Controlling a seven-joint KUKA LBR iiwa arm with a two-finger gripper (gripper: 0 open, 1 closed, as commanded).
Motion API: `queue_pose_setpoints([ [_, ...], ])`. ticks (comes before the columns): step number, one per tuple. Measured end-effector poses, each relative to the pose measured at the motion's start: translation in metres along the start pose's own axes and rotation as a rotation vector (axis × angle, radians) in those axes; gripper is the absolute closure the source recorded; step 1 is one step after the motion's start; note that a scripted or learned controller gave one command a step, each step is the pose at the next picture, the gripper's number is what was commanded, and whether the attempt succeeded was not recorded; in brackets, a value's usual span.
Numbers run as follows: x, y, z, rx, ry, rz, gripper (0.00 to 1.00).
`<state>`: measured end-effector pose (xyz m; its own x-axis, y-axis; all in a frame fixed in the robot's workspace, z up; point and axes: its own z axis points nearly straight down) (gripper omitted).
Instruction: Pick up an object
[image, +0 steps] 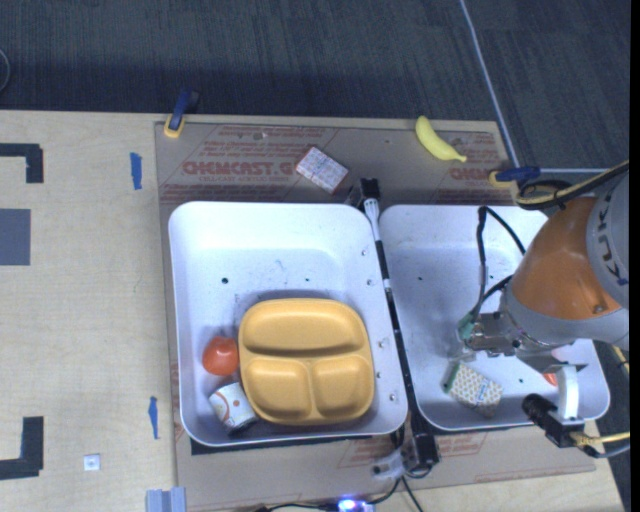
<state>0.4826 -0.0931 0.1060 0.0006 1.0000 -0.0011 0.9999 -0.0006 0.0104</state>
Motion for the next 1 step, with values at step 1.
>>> queue_pose_setpoints([
  [1,0.0000,-0.0001,0.0001,0.000,0.000,0.000,0.00],
])
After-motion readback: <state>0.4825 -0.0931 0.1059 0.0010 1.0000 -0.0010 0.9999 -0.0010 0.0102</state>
